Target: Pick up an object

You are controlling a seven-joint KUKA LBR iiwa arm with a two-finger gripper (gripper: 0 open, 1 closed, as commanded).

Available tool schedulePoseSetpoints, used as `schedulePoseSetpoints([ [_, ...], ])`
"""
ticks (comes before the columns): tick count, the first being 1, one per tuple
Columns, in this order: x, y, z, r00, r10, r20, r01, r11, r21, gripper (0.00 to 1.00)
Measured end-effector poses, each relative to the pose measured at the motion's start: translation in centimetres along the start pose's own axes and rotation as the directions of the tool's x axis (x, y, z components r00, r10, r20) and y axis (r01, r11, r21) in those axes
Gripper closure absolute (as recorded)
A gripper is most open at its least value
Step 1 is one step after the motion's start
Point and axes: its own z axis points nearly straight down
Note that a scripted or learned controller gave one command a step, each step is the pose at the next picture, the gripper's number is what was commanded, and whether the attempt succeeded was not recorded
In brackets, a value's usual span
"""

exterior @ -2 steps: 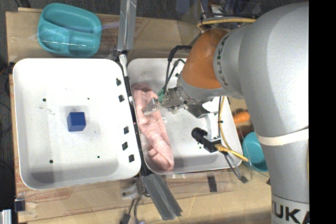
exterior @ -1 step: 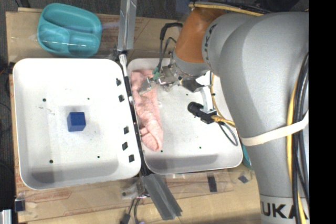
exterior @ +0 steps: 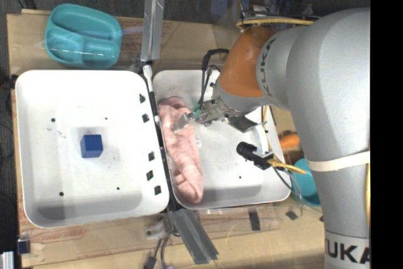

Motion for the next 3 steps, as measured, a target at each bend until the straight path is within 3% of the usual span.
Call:
schedulePoseSetpoints([
  [1,-1.3,6.6,0.0,1.0,0.02,0.001,-0.02,1.0,0.0,0.0],
  [2,0.7,-2.5,0.0,1.0,0.025,0.0,-0.025,1.0,0.0,0.0],
  [3,-0.5,5.8,0.1,0.989,0.147,0.001,-0.147,0.989,0.0,0.0],
])
